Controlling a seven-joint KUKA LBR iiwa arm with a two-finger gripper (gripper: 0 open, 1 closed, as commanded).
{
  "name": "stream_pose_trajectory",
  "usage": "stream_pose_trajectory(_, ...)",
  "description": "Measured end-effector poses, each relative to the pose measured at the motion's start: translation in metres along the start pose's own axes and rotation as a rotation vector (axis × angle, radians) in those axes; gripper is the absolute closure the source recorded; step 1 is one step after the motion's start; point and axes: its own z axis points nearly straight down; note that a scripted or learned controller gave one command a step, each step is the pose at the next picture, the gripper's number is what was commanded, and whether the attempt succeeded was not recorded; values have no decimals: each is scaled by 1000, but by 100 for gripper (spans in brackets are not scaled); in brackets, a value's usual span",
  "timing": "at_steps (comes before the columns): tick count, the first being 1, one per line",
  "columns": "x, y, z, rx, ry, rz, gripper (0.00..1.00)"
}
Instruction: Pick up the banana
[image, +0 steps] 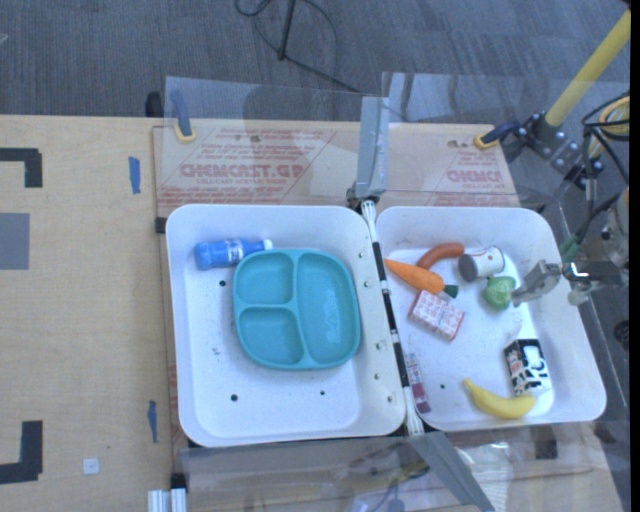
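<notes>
Yellow banana (499, 400) not yet picked up.
My tool (530, 285), grip state unclear, sits mid-right; banana lies lower right.

Plate (297, 307) + bottle (228, 251) in L bin (190, 330); banana (497, 400) R bin (560, 250) front, beside can (526, 367).

Tabletop (80, 330) is light plywood with a few black tape marks (28, 167) and bits of blue tape (134, 175) down its left side. Grey carpet floor (120, 45) runs along the top — a dark cable (300, 45) trails across it. Lighting is flat and even — barely any shadows.
</notes>
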Motion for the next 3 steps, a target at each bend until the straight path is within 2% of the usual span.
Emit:
stream_pose_trajectory(1, 6, -21, 135, -26, -6, 95, 0)
stream_pose_trajectory(2, 30, -17, 147, -53, -29, -44, 0)
stream_pose_trajectory(3, 74, -25, 165, -16, -2, -72, 0)
